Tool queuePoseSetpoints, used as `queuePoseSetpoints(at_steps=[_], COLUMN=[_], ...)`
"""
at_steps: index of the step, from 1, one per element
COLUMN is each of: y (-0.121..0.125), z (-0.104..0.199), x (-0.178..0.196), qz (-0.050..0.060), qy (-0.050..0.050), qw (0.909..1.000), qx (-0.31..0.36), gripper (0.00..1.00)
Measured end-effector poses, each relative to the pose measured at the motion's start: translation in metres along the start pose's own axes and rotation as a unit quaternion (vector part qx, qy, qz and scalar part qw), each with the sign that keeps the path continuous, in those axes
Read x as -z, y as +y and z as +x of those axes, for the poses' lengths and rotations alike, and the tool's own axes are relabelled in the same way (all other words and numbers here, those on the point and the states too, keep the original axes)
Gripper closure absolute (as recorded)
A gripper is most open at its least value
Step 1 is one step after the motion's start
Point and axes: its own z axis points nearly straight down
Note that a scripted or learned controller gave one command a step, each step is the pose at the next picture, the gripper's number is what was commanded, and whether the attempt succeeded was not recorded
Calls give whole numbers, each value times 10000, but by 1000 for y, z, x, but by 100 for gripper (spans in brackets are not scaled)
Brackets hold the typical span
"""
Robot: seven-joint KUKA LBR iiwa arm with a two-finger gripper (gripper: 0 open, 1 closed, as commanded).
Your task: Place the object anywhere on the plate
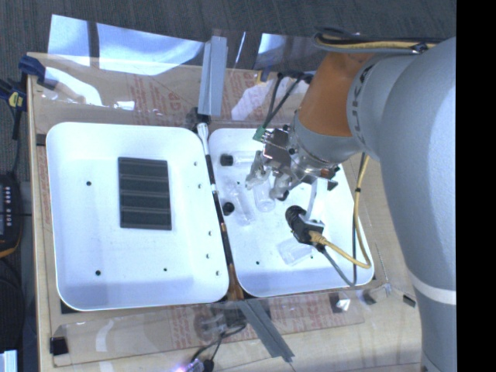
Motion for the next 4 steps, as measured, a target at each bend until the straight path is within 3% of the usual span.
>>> queuePoseSetpoints(at_steps=[1, 2, 3, 4], y=[-2, -103, -151, -175], z=[54, 109, 175, 231], x=[-42, -42, -143, -142], qz=[1, -6, -12, -14], qy=[-14, -17, -17, -9], qw=[9831, 9922, 9765, 10000], qx=[1830, 1245, 2154, 86], gripper=[100, 100, 100, 100])
